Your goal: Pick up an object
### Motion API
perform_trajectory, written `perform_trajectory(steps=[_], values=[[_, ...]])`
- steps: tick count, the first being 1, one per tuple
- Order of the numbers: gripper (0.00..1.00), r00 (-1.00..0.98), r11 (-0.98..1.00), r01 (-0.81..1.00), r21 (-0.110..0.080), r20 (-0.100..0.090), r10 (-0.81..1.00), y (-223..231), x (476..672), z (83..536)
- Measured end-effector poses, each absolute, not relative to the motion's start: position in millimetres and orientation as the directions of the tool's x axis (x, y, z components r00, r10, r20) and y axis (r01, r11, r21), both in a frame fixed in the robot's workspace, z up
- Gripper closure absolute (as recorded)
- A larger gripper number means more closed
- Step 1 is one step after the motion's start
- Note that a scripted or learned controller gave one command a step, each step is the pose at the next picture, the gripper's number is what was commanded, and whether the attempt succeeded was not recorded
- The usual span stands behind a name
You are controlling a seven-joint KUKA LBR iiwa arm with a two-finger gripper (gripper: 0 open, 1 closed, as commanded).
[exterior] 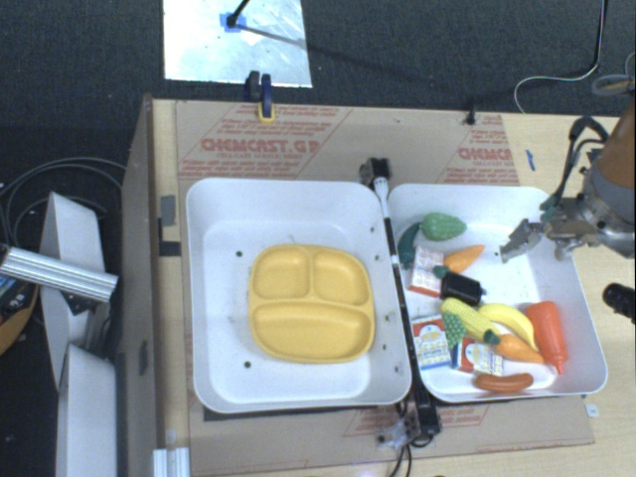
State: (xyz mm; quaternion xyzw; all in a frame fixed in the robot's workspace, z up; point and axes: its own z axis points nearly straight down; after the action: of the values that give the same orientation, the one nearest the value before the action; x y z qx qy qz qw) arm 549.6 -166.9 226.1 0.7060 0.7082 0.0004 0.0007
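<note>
Bench, two white bins [298, 197] | end effector [527, 238] spread, empty, over right bin's [586, 356] upper part

2 white bins [214, 266] — 1 yellow tray [311, 301], 1 banana [509, 318], 1 sausage [504, 383].

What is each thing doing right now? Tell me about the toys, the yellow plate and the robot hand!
Gripper: fingers spread open, holding nothing, at the right bin's right side.
Yellow tray: lying flat in the left bin, compartments bare.
Banana: lying in the right bin among the other toys.
Orange carrot: lying loose, left of the gripper.
Green vegetable: lying near the bin's top.
Sausage: lying at the bin's front edge.
</note>
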Motion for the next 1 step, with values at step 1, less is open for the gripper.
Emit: perform_trajectory(steps=[1], values=[[0.0,-0.004,0.004,1.0,-0.001,0.0,1.0,-139.6,554.3,152.2]])
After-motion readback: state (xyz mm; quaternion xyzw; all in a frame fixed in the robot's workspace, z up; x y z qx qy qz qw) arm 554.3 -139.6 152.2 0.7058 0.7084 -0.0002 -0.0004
